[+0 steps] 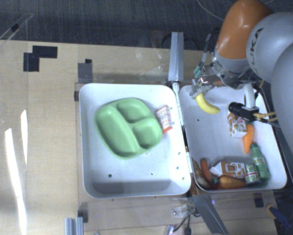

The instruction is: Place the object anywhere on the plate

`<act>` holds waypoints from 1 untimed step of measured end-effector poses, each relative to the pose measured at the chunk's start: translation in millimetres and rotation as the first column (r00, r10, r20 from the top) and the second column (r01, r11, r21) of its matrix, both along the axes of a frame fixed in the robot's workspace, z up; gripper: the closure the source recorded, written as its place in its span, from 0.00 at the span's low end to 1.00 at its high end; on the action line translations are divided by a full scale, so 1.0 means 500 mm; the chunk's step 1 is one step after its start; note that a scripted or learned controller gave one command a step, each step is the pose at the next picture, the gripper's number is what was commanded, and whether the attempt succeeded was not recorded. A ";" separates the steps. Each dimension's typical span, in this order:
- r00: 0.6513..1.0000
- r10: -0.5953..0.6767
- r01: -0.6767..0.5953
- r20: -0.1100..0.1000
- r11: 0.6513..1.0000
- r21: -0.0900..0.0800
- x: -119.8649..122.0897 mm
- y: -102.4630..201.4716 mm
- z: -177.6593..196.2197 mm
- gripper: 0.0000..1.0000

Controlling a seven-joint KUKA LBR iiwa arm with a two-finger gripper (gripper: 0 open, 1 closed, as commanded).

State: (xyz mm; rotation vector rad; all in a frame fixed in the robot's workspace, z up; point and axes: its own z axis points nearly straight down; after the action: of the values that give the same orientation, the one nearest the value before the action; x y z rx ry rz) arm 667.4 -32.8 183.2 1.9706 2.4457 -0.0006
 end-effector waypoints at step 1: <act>0.980 -0.200 0.200 0.001 0.980 0.001 0.004 -0.131 0.151 1.00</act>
State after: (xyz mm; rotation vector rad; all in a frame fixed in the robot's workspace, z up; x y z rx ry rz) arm 669.5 -98.3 258.9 2.2057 2.2350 0.0013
